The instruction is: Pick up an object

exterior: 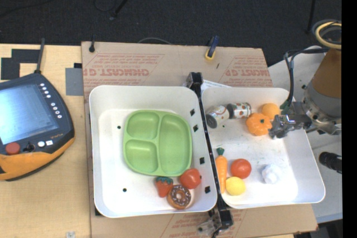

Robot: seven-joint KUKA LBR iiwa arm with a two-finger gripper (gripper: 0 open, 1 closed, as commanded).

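Note:
My gripper [278, 127] hangs over the right bin [304, 175], near its right wall, just right of a small orange pumpkin [257, 124]. An orange ball [270, 110] lies just behind the pumpkin. The gripper looks close to or touching the pumpkin's right side; I cannot tell which. Further left lies a small toy bottle [228, 112]. Toward the front of the bin are a carrot [221, 171], a red tomato [241, 168], a yellow lemon [235, 186] and a pale grey lump [270, 174].
The left bin [106, 175] holds a green divided plate [158, 142], a tomato [191, 178], a strawberry [163, 185] and a donut [180, 197]. A teach pendant [30, 120] lies at the far left of the bench. Between the bins runs a black divider [203, 131].

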